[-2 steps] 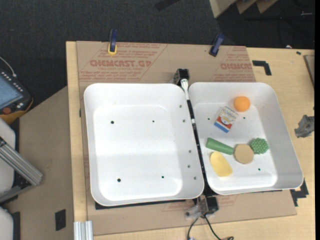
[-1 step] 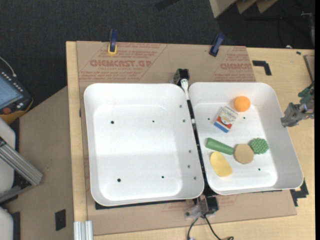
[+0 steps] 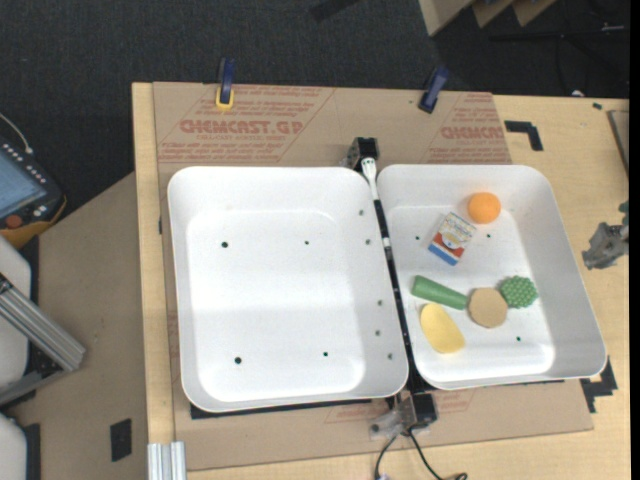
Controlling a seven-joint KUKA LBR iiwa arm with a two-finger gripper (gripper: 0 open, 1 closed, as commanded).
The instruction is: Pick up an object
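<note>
While the gripper (image 3: 603,243) waits at the tabletop's right edge, jaws' state unclear.
Best target: orange ball (image 3: 484,207), apart near the right bin's (image 3: 570,278) far edge.

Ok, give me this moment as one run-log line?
right white bin: orange ball, small printed carton, green cylinder, tan disc, green bumpy ball, yellow lump | nothing lifted

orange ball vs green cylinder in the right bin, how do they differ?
The orange ball is round; the green cylinder is long and lies on its side. The ball sits alone near the bin's far side; the cylinder lies nearer the front, close beside the yellow piece. Both rest in the right bin.
</note>
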